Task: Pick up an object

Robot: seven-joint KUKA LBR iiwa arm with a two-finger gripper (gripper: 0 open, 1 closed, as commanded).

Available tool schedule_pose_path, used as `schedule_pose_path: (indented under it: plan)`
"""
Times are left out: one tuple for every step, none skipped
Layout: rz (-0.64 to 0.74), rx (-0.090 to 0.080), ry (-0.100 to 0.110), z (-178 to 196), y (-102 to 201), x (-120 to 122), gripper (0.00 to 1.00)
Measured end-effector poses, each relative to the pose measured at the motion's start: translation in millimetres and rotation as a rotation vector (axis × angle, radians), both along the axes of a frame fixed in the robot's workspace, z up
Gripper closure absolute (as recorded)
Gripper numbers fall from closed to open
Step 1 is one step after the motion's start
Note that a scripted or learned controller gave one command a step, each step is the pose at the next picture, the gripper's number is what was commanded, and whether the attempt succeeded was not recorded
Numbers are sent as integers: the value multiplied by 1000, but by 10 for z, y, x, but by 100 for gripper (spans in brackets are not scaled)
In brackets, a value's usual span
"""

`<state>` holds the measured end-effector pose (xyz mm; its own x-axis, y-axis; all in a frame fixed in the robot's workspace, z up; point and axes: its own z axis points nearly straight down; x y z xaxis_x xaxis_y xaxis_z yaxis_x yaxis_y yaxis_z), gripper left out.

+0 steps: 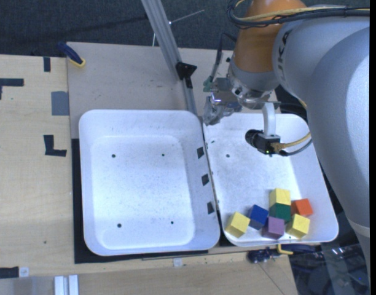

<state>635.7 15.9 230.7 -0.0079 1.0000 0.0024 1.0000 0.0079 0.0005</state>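
Observation:
Several small cubes lie bunched in the near right corner of the right bin (237, 165): a yellow cube (238, 224), a blue cube (258, 216), a purple cube (275, 226), a green cube (280, 211), an orange cube (302, 207), and two more yellow ones (279, 196) (299, 225). My gripper (214, 112) hangs over the far left corner of the right bin, close to the wall between the bins. It is far from the cubes. Nothing shows between its fingers.
The left bin (142, 177) sits beside the right one on a black mat. A slanted metal pole (166, 39) rises behind the bins, close to the gripper. A blue and yellow tool (71, 53) lies on the bench at the far left.

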Motion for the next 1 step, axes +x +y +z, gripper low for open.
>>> schedule_pose_path:
  plan:
    - [-1,0,0,104,509,170,100]
